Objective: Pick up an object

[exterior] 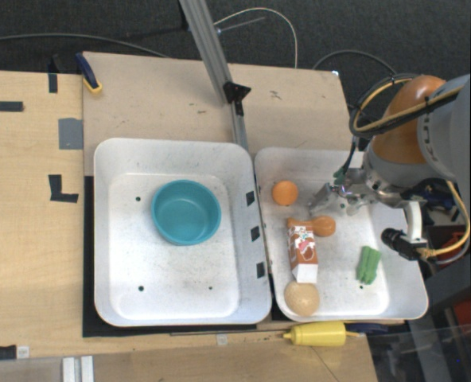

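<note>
In the right bin (395,301) lie an orange ball (284,192), a smaller orange piece (325,226), a red and white carton (303,251), a beige ball (301,298) and a green block (367,264). My gripper (325,202) hangs low over the bin's middle, reaching in from the right. It sits just above the small orange piece and right of the orange ball. Nothing shows held in it.
The left bin (116,165) holds a teal bowl (187,212). A yellow bottle (319,334) lies on the bench just in front of the right bin. A grey metal pole (212,42) slants down to the gap between the bins. Cables (426,249) loop at the arm's wrist.
</note>
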### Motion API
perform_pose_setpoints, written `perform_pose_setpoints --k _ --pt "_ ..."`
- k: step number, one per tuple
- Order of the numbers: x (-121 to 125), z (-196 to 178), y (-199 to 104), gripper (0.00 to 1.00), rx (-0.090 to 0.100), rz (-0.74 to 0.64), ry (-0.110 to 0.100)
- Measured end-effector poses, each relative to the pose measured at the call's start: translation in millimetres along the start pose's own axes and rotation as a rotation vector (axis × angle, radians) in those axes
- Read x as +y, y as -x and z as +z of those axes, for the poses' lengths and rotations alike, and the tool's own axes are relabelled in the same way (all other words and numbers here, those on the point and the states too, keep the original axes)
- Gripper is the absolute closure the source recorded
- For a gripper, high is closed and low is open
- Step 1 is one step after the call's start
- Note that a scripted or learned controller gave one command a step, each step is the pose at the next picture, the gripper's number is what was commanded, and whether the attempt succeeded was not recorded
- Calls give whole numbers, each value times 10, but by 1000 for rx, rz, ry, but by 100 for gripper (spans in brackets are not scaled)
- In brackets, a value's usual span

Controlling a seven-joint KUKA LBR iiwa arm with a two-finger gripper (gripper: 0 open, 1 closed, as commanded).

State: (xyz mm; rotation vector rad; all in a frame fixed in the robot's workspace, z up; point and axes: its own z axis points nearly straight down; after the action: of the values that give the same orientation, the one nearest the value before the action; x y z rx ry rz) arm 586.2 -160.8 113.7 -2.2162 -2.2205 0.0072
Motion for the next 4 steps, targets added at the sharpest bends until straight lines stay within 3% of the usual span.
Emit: perform_pose_setpoints --k 1,2,4 --pt "7 245 -5 0 -2 0 6" --pt "7 144 -12 100 -1 -1 6" --pt "97 -1100 23 100 -2 0 12"
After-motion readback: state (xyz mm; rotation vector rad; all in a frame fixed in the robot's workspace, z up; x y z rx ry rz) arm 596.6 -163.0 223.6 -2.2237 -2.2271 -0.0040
